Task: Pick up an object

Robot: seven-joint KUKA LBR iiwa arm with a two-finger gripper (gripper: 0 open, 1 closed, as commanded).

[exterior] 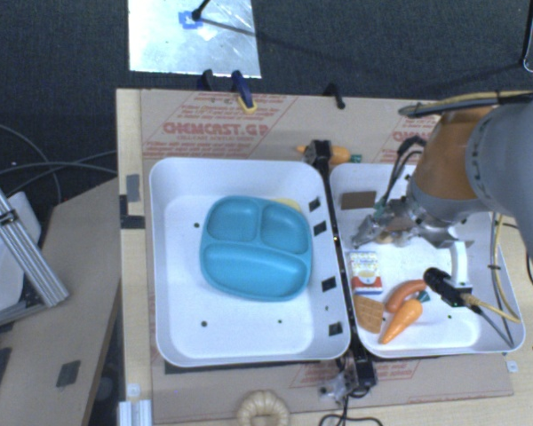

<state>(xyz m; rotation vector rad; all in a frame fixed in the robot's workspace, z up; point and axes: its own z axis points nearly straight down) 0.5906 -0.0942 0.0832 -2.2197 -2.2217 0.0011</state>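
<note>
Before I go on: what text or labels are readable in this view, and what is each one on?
"CHEMCAST GP", red print, on the brown board behind the left bin.
More red print on the same board behind the right bin: partly hidden by the arm, unreadable.
Small red and white packet in the right bin: it has printing, too small to read.

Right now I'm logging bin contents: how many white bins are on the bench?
2. The left bin holds a blue divided plate. The right bin holds a toy carrot and other small items; the arm may hide more.
</note>
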